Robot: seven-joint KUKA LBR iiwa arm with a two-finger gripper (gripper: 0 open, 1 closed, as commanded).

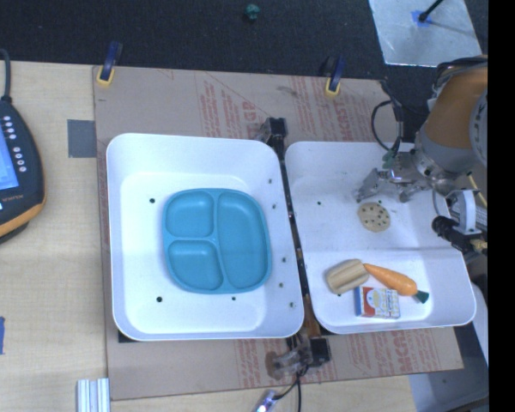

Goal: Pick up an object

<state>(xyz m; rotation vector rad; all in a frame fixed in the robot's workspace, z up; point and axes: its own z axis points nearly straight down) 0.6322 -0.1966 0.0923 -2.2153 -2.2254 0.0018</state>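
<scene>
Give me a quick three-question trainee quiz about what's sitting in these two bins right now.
1. Which bin holds the blue three-compartment plastic tray: left or right?
2. True or false: the orange toy carrot lies in the left white bin.
3. What round item lies nearest the gripper?

Key:
1. Left bin.
2. False; it lies in the right white bin, beside the tan bread-like block and small red-and-white carton.
3. The round tan cookie with dark spots.

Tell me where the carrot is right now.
In the camera view, the carrot lies near the front of the right bin, between the bread roll on its left and the small carton just in front of it.
</scene>
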